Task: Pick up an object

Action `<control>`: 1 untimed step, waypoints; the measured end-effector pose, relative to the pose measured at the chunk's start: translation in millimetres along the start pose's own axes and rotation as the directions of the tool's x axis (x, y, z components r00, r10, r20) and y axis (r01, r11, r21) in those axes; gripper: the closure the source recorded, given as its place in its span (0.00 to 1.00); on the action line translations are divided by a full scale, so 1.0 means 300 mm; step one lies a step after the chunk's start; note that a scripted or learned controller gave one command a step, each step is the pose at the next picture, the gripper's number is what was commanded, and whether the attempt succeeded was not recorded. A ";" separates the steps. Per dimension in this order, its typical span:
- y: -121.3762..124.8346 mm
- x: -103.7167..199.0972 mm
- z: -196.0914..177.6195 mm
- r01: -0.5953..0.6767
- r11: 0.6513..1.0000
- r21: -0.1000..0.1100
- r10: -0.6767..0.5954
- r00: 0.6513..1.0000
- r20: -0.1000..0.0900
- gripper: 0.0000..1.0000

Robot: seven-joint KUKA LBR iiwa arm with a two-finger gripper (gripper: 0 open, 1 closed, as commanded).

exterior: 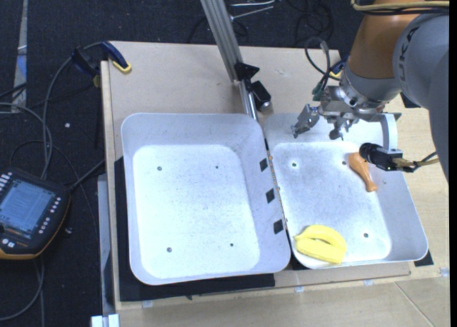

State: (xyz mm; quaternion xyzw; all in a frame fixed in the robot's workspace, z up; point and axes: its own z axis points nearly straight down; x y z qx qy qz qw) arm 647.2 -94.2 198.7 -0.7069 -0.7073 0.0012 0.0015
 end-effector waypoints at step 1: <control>-0.006 0.000 0.212 -0.001 1.000 0.002 0.001 1.000 0.000 0.00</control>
